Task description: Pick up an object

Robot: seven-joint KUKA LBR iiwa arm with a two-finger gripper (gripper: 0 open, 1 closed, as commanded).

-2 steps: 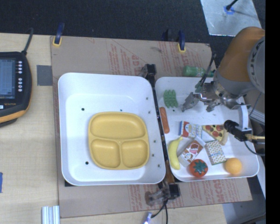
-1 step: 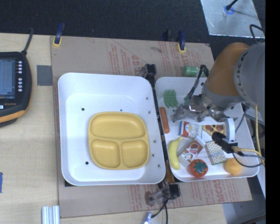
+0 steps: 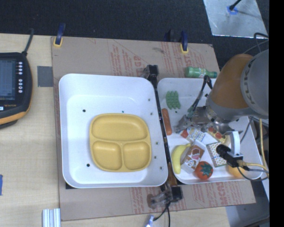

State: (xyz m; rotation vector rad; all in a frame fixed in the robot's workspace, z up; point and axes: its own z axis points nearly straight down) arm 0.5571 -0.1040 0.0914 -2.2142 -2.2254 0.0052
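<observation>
White for both bins, side by side on the desk (image 3: 19,174). Saw a yellow tray (image 3: 119,142) in the left bin (image 3: 66,126). Saw lots of toys in the right bin (image 3: 180,82): a green toy (image 3: 173,100), an orange stick (image 3: 166,121), a banana (image 3: 178,156), a flat packet (image 3: 194,157) and a red ball (image 3: 203,170). Found them all packed near each other, some touching.

Saw the pincer (image 3: 195,121) low over the right bin, just beside the packet and near the stick. Could not tell if spread or pressed together, with the big grey arm (image 3: 236,93) in the way.

Looked like not yet picked up, any of them. Thought of what could go wrong. Might have closed on two toys at once, because of the crowding. Might have slid off the packet, being so flat against the floor of the bin. Might have bumped the banana and rolled it away. Might have just shoved the toys to the wall and come up with nothing.
</observation>
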